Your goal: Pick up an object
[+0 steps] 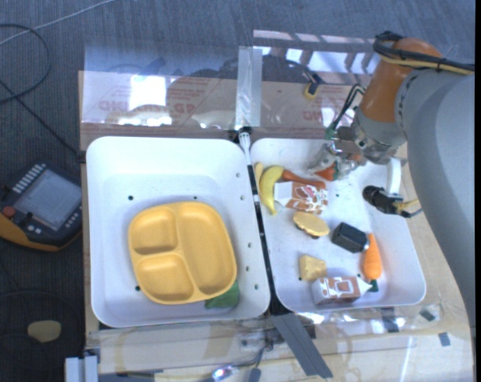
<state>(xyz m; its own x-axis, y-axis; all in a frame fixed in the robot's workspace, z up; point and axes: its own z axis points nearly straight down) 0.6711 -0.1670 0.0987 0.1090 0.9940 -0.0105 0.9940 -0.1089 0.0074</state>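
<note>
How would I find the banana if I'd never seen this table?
Look in the right white bin, the one full of toy food. The banana lies against its left wall, near the top. It is the only long, curved yellow thing there.

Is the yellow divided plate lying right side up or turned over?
Right side up: the yellow plate shows its three hollow compartments facing upward in the left bin.

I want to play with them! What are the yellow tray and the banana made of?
The yellow divided tray looks like smooth moulded plastic: even colour, rounded compartments, soft sheen. The banana is probably a plastic toy too, since its skin looks uniformly yellow and glossy, though the view can't rule out a real one.
</note>
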